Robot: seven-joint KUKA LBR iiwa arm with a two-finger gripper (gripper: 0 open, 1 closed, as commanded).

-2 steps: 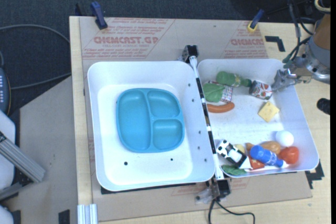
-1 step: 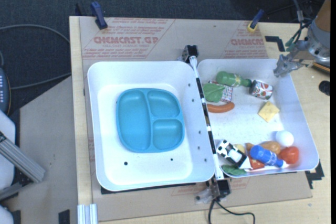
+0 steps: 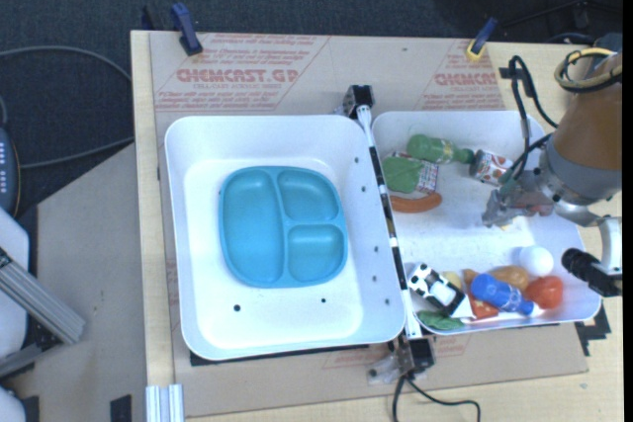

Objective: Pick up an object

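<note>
From the camera above the bench, the arm [image 3: 588,138] reaches in from the right and hangs its gripper [image 3: 506,209] low over the right bin [image 3: 465,237], over a bare white patch in the bin's middle. Whether the claw is spread or pressed together I cannot tell; the tips are dark and small against the floor, and nothing shows between them. The things to pick lie around it rather than under it. Nearest, I judge, is the white ball [image 3: 537,259], just near and right of the claw, with the orange ball [image 3: 545,292] and the blue toy [image 3: 499,294] further toward the near wall. To the left lies the red-orange sausage [image 3: 415,203], its long axis running left to right, well apart from the claw. At the far side, the green bottle [image 3: 435,149] also lies left to right. The left bin [image 3: 198,212] holds a blue divided plate [image 3: 284,225].
</note>
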